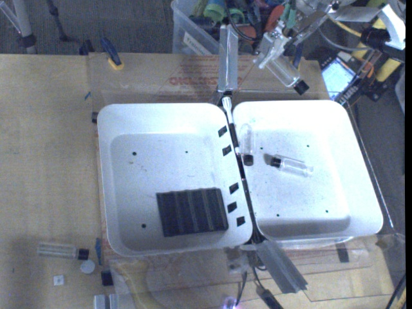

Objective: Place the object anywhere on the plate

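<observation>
So the left bin (116,147) has a dark ribbed rectangular plate (192,211) lying flat near its front. The right bin (335,140) holds two clear plastic vials with black caps: one (290,164) mid-floor, another (245,143) beside the divider. The gripper (278,51) hangs up past the bins, well away from both vials, its clear fingers spread with nothing between them.

Bright, even overhead light. Glare on white bins (129,124), rims nearly blown out. Soft shadows along inner walls. Overall soft focus, grainy; clutter at top edge blurred, slight bluish cast.
</observation>
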